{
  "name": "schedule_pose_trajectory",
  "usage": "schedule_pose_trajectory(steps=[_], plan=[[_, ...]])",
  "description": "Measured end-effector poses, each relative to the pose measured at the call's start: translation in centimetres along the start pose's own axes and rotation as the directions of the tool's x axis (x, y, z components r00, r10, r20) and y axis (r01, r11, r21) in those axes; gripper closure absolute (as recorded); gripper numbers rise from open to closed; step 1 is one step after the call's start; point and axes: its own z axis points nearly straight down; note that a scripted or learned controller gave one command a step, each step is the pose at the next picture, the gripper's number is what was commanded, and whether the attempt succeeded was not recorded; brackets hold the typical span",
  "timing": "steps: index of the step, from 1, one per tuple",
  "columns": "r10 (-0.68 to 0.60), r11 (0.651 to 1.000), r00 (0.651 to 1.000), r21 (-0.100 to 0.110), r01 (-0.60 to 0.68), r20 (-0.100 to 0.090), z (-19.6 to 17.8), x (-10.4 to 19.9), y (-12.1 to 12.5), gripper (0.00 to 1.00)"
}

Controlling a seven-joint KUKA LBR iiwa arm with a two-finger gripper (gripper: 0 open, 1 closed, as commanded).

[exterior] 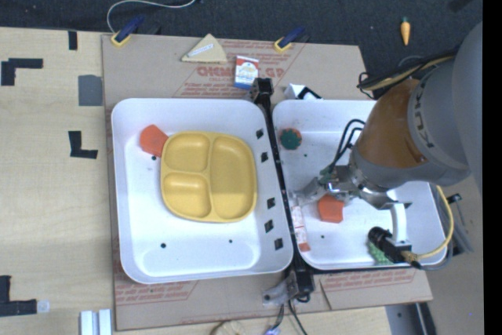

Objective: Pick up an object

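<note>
Arm over rt bin, gripper touching orange block.

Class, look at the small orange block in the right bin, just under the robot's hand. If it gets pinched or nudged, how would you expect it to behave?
The orange block looks boxy with flat faces, so it would likely slide, not roll. It seems small beside the hand, so probably light. On the smooth white bin floor, a nudge may push it away easily.

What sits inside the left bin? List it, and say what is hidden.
The left bin holds a yellow divided plate and an orange block touching the plate's upper-left rim. A few dark specks dot the floor. Whatever lies beneath the plate is covered.
</note>
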Motion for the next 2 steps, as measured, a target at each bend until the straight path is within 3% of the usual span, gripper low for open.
schedule_pose_trajectory(steps=[1,2], plan=[[-0.001,1.0,1.0,-0.007,0.001,0.002,-0.04,0.64,-2.95,0.0],[0.0,1.0,1.0,-0.006,0.0,0.003,-1.01,0.58,-2.93,1.0]])
